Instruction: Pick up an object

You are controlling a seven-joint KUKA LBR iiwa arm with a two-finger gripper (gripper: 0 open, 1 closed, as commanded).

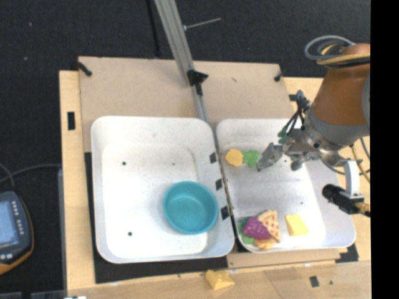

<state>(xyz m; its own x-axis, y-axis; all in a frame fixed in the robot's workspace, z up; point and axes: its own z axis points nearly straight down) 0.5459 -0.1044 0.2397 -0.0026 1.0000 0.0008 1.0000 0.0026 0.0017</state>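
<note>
Camera view: the grey two-finger gripper (282, 159) hangs over the right white bin (324, 232), fingers apart, holding nothing, just beside a yellow-and-green plastic toy (241, 158) near that bin's left wall. A teal bowl (190, 207) sits in the left white bin (118, 142).

Bulky rounded grey arm (340, 108) with broad glossy orange band (343, 92) above the wrist. Looped grey cable (324, 44) on top, thin green and dark wires alongside, dull metallic grey two-finger gripper (282, 156).
</note>
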